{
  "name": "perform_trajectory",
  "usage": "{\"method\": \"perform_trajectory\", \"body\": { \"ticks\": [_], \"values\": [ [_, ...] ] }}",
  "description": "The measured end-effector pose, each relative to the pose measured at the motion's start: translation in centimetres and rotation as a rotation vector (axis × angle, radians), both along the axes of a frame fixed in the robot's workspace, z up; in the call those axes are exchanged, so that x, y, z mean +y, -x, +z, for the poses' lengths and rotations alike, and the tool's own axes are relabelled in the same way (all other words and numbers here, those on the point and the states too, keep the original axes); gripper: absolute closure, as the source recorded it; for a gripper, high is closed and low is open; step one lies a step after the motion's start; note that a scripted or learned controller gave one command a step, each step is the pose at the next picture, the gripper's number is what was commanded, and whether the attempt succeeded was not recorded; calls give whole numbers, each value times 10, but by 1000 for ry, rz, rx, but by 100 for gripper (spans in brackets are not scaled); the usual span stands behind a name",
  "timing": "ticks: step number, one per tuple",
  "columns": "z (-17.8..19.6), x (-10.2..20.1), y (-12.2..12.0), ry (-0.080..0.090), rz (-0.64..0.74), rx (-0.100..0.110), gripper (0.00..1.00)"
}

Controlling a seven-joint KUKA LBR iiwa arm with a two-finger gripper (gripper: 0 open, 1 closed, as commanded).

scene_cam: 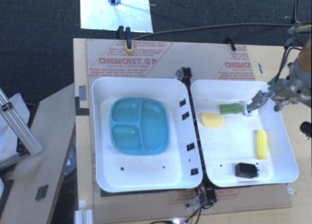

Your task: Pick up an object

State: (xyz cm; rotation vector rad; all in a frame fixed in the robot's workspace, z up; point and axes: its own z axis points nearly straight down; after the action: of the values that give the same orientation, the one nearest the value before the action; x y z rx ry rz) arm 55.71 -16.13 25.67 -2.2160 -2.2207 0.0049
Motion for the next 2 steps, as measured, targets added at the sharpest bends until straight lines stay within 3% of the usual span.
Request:
{"method": "perform_trajectory", "body": {
  "ticks": [1, 2],
  "values": [
    [3, 0, -2, 1, 1, -7, 0],
    [-38, 1, -3, 1, 0, -4, 0]
  ]
}}
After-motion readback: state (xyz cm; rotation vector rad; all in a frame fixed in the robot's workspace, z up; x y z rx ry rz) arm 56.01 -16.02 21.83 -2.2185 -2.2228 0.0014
